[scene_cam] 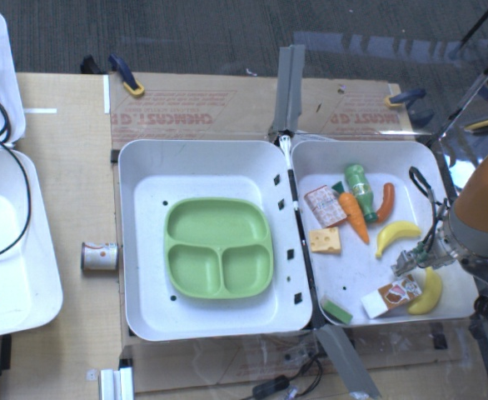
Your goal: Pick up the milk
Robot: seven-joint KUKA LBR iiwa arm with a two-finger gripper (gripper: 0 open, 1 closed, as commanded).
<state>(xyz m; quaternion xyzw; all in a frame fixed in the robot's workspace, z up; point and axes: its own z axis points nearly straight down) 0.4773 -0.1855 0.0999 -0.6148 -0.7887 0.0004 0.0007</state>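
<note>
Your gripper (412, 261) sits low over the right bin (369, 152), near that bin's right wall. Whether it is open or closed can't be read from this slant, and nothing is visibly held in it.

The milk (391, 296), a small carton with a white end and a red-brown printed face, lies on its side on the bin floor just below the gripper in the view and slightly to its left, close but apparently not touching. It points diagonally, white end toward the bin's near edge.

Around the gripper you have:
- a banana (428, 292) just below and to its right, touching or nearly touching the milk's right end;
- a second banana (396, 236) just above it;
- a cheese wedge (325, 240) well to its left;
- a carrot (355, 215), a green bottle (360, 187) and a red sausage (385, 202) up and to its left.

Left bin (136, 223), far to the gripper's left, holds a green divided plate (219, 247).
</note>
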